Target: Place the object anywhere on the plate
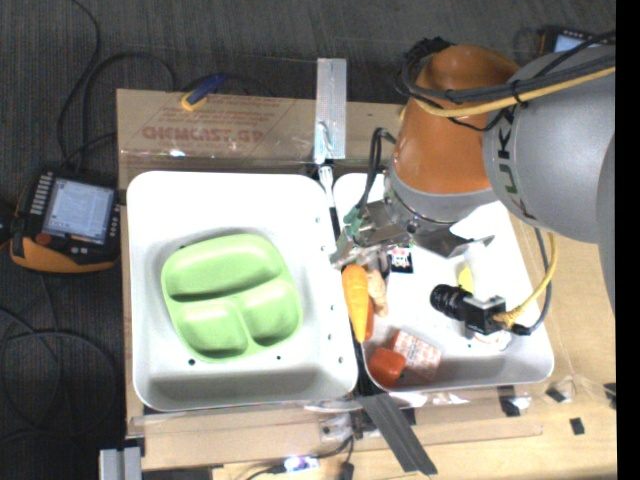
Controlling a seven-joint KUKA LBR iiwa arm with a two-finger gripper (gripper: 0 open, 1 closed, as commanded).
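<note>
We take the carrot (356, 303) to be the task's thing: it lies in the right bin (520, 363), hard against the bin's nine o'clock wall, its length running from twelve to six o'clock. A pale object (377, 288) touches it on the three o'clock side, and toward five o'clock sit a red item (387, 365) and a patterned packet (415, 351). Directly at the carrot's twelve o'clock end hangs the hand (372, 236), close above or on it; whether its tips are spread or pinched we cannot tell, so we claim no grasp. The green plate (230, 293), with its compartments, rests in the left bin (150, 368), off at nine o'clock across the divider. We judge the task barely begun: the carrot has yet to be lifted, carried over the divider and set down on the plate.
</note>
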